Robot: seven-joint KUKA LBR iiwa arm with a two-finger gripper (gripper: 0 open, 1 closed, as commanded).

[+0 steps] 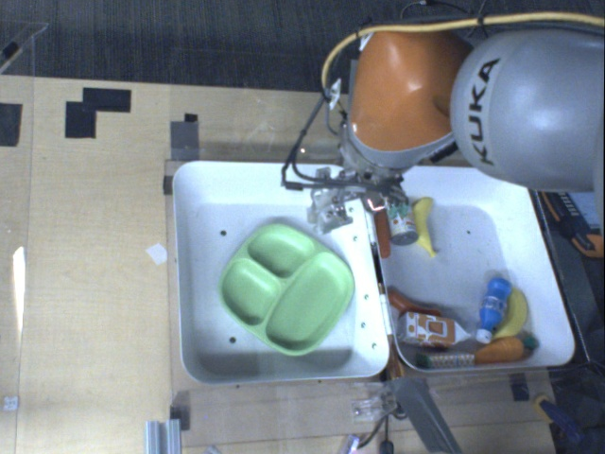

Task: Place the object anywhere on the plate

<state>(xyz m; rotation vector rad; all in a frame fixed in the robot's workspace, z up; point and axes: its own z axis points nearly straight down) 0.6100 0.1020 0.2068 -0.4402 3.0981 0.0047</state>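
Observation:
A light green divided plate point(288, 288) lies in the middle of the left white bin point(198, 282). My gripper point(348, 202) hangs under the orange wrist band, over the far part of the wall between the two bins, just beyond the plate's far right edge. A small can with a green and red label point(401, 223) lies tilted right beside the gripper, in the right bin, with a yellow banana-like piece point(426, 226) next to it. A reddish-brown stick point(382, 235) lies along the dividing wall below the gripper. The arm hides what is directly under the wrist.
The right bin point(558, 334) holds a blue bottle point(492, 305), a yellow banana point(516, 316), an orange carrot point(497, 350), a small printed box point(430, 329) and a brown sausage point(412, 302) at its near end. Cables point(301, 159) loop off the wrist above the left bin.

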